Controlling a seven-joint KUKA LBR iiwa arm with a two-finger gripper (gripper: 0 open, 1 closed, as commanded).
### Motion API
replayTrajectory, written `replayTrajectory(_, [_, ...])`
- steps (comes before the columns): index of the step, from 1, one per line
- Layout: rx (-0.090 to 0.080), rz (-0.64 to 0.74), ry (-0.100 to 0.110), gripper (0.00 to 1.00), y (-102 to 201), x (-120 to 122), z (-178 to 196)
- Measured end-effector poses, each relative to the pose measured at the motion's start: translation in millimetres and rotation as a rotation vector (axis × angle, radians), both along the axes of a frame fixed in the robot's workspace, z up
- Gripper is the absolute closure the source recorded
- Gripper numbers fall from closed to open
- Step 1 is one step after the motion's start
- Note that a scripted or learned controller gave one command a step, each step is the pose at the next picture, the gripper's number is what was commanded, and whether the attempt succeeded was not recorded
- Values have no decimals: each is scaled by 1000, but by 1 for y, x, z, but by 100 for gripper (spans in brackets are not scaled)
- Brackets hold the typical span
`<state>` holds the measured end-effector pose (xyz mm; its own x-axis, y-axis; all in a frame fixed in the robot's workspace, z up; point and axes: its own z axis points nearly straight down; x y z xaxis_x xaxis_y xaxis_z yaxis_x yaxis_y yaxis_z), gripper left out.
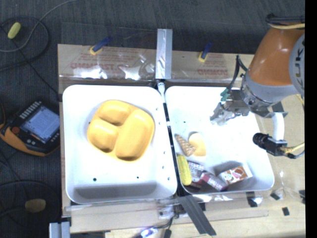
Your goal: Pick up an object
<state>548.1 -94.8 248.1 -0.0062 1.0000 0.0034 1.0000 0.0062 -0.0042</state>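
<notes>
Operator: State the current step.

Technician: Approach phase. The grey two-finger gripper point(221, 114) hangs over the upper part of the right-hand shallow white plastic bin point(257, 182), over bare floor. Nothing sits between its fingers. Whether they stand wide or narrow cannot be told; the tips are small and blurred.

Operator: Where are the candidates?

Technician: All in the near left part of that bin: a pale cream cone-shaped toy with a ridged brown tip point(190, 144), a yellow corn-cob toy point(184, 169) against the dividing wall, a dark wrapped packet point(205, 178), and a small red-and-white carton point(235, 174). The large yellow moulded foam block point(120, 129) lies in the left-hand white bin point(79, 182), well apart.

Operator: Next move?

Technician: Probably travel toward the near-left cluster, centre over one item, then descend. The carton looks least crowded; the corn cob hugs the wall.
</notes>
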Motion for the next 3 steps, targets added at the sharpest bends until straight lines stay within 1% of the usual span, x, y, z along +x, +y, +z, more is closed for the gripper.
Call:
replayTrajectory(1, [0, 0, 0, 0, 0, 0, 0])
replayTrajectory(2, [-2, 85, -1, 0, -21, 1, -102])
replayTrajectory(3, [-11, 274, -22, 0, -15, -29, -157])
